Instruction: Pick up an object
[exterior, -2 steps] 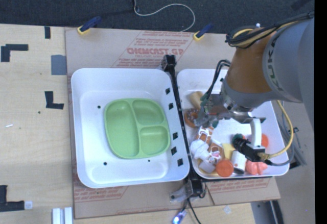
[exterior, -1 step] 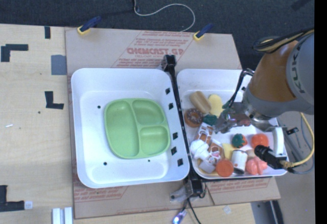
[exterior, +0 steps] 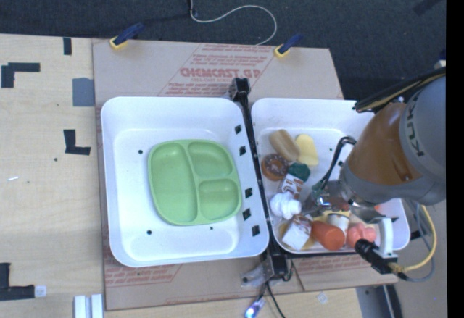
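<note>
- The arm came in from the right, its grey body and orange band hanging over the right bin.
- The gripper sat low in that bin, right in the middle of the clutter. Couldn't tell how it was set, honestly; the wrist blocked it and everything there was tiny.
- Stuff packed around it: a tan bun-shaped thing and a yellow piece toward the back, a brown donut just below the bun, and a dark green bit beside the donut.
- Closer to the front edge: a white lumpy item, a white packet, a red-orange object and a pinkish one, all crowded together and touching.
- Nothing looked lifted clear of the pile, as far as I could see.
- The left bin held a green divided plate, lying flat near the center.
- Both bins rested on a cardboard sheet on the desk, clipped at the back by two yellow-and-blue clamps.
</note>
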Available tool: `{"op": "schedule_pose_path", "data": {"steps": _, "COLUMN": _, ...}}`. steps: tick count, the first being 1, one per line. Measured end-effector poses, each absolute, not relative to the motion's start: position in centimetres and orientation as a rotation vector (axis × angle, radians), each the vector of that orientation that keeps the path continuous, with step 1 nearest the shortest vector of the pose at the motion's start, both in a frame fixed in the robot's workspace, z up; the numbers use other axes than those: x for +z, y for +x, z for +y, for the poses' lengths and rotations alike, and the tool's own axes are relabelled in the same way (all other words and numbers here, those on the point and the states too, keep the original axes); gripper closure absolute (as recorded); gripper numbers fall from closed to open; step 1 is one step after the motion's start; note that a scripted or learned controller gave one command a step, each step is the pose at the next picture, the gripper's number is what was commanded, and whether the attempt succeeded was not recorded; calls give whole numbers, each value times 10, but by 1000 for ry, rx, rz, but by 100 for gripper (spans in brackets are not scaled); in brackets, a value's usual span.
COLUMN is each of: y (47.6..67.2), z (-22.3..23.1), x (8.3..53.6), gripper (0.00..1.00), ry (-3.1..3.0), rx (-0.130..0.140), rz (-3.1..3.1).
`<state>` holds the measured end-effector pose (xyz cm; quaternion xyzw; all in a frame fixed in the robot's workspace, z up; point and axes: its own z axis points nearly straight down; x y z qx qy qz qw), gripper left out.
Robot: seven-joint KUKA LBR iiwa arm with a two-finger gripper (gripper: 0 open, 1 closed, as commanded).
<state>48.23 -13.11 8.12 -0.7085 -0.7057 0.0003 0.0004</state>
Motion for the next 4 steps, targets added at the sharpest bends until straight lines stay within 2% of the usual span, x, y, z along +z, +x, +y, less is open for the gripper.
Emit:
{"op": "schedule_pose_path", "data": {"steps": 1, "y": 500, "z": -19, "x": 190, "gripper": 100, "ry": -2211, "rx": -12, "rz": -2238}}
{"op": "schedule_pose_path", "data": {"steps": 2, "y": 562, "z": 55, "x": 297, "gripper": 100, "ry": -2214, "rx": -20, "rz": -2240}}
{"op": "schedule_pose_path", "data": {"steps": 3, "y": 527, "z": 116, "x": 235, "gripper": 100, "ry": -2209, "rx": 9, "rz": -2225}}
{"op": "schedule_pose_path", "data": {"steps": 4, "y": 555, "z": 149, "x": 319, "gripper": 100, "ry": -2218, "rx": -11, "rz": -2231}}
